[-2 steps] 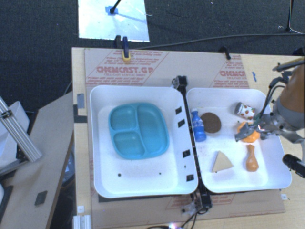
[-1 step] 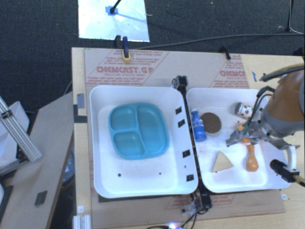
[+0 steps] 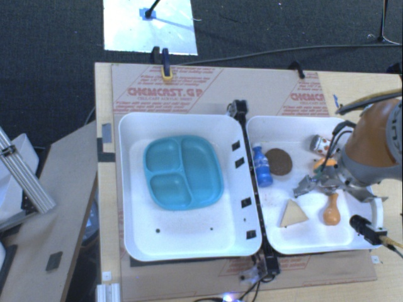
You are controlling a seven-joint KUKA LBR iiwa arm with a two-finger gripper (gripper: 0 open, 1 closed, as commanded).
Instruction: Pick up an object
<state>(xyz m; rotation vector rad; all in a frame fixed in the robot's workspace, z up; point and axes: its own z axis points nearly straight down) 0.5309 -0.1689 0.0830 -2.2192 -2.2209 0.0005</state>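
1. Wedge point(image 3: 293, 214) and gourd point(image 3: 332, 211) loose at near edge of right bin point(image 3: 302, 247); either a candidate for pickup.
2. Gripper point(image 3: 317, 182) low over bin floor between gourd and disc point(image 3: 278, 161); finger state cannot be told.
3. Bottle point(image 3: 261, 165) beside divider.
4. Item point(image 3: 321, 145) behind arm partly hidden, unidentifiable.

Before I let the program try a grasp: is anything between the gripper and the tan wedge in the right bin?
Nothing visible. The gripper sits just above and right of the tan wedge, with bare bin floor between them. The orange pear-shaped piece lies right of the wedge, off that path.
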